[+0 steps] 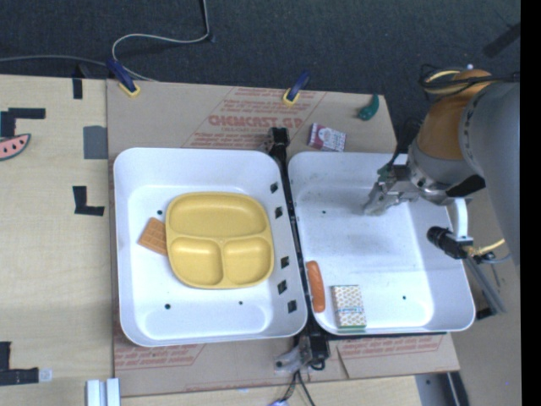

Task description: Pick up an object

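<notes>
From my remote station, I am watching the gripper (378,201) hovering over the right bin (439,307) near its one o'clock corner, fingers slightly apart and clamping nothing. An orange carrot-like piece (315,284) and a small patterned box (347,305) are lying at the bin's seven o'clock corner, well apart from the tool. In the left bin (139,311), a yellow divided tray (221,238) is sitting centrally, partly covering a tan cracker-like piece (153,237) at its nine o'clock.
</notes>
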Robot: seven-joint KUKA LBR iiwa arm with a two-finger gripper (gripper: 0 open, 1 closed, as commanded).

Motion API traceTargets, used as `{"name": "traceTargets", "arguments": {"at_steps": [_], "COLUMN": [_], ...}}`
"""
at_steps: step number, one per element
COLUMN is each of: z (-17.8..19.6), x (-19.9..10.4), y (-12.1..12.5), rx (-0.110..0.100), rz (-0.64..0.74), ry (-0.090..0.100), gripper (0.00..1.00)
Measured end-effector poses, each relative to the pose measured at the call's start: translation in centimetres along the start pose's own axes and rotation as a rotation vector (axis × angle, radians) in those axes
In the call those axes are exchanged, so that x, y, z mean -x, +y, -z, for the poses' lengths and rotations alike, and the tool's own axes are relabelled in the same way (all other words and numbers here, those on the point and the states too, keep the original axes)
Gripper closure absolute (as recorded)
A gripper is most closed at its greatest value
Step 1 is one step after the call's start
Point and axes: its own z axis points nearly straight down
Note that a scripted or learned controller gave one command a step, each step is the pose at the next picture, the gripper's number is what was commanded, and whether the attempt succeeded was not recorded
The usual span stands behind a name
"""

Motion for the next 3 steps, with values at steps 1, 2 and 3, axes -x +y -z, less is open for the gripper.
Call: {"name": "traceTargets", "arguments": {"at_steps": [1, 2, 3], "z": [0.9, 1.9, 2.8], "x": [0.0, -0.1, -0.1], "y": [0.0, 0.0, 0.0], "rx": [-0.001, -0.002, -0.003], "rz": [0.001, 0.002, 0.002], "ry": [0.0, 0.0, 0.0], "gripper": [1.0, 1.0, 1.0]}}
